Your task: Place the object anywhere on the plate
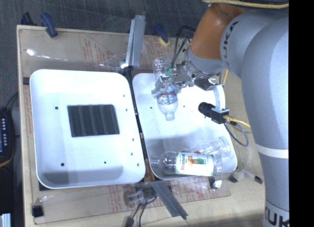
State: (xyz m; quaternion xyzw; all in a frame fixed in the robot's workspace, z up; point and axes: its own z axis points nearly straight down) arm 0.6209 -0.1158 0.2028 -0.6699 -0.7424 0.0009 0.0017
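A small clear plastic bottle (pixel 168 102) hangs over the back part of the right bin (pixel 147 123), cap end pointing toward the front. My gripper (pixel 163 85) is over its upper end, with the fingers closed around the bottle. The plate (pixel 93 119), a dark grey ribbed rectangle, lies flat in the middle of the left bin (pixel 44 123), well to the left of the gripper. The grey arm with its orange band (pixel 216 30) reaches in from the right.
A labelled clear bottle (pixel 189 163) lies on its side along the right bin's front wall, with another clear bottle (pixel 216 147) beside it. A raised divider (pixel 136 118) separates the two bins. Blue clamps (pixel 48 24) sit at the bench's back edge.
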